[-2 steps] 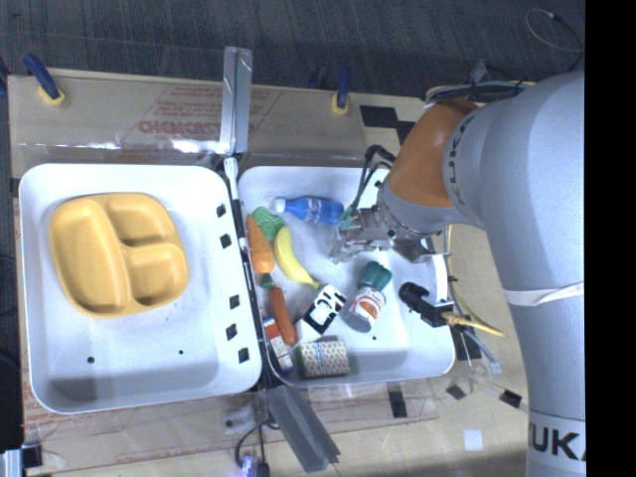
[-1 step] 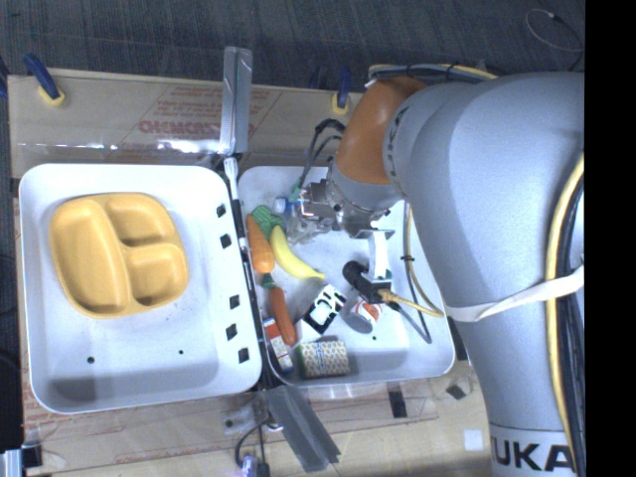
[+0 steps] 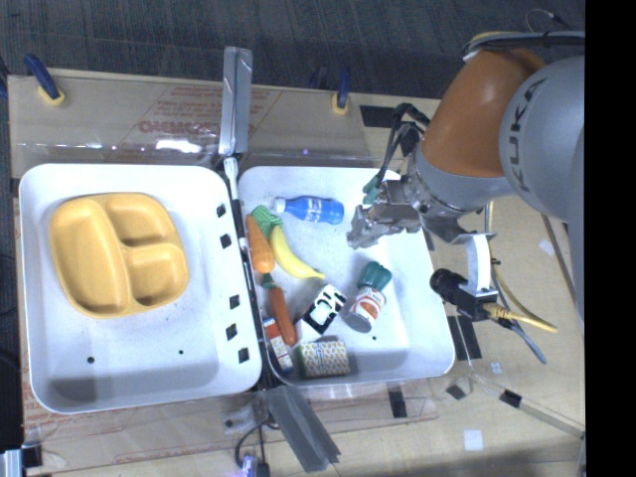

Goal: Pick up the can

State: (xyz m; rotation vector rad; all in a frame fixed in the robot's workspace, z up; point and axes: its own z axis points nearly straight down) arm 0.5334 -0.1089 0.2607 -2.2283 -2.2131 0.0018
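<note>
The can [image 3: 324, 357], a short cylinder with a speckled olive label, lies on its side at the front edge of the right bin [image 3: 422, 351]. My gripper [image 3: 366, 229] hangs over the back right part of that bin, well behind the can and apart from it. Just in front of the gripper lies a small bottle [image 3: 368, 297] with a teal cap and a red label. Nothing shows in the gripper's grasp.
A blue bottle [image 3: 309, 209] lies at the back of the right bin, with a banana [image 3: 288, 254], two carrots [image 3: 260, 247] and a black-and-white block [image 3: 323, 309] to the can's left and behind it. The left bin holds a yellow divided tray [image 3: 119, 251].
</note>
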